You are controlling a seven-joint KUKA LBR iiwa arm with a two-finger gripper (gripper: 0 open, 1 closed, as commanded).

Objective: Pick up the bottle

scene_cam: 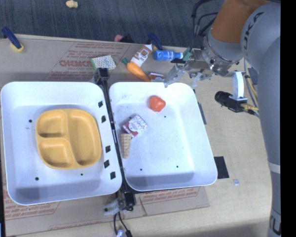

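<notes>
Camera view has my gripper [180, 78] hovering over the far rim of the right bin [202, 147]; I cannot tell its state. Just beyond it, outside the bin, a blue bottle [164, 56] lies on the cardboard beside a carrot [137, 71]. Inside the bin lie a red tomato [157, 103], a small packet [135, 125] and an ice-cream cone [125, 145].

Cardboard-covered bench [54, 63], two white bins [10, 132] side by side, blue bottle [164, 55], orange carrot [137, 71], patterned packet [103, 62] behind them
</notes>
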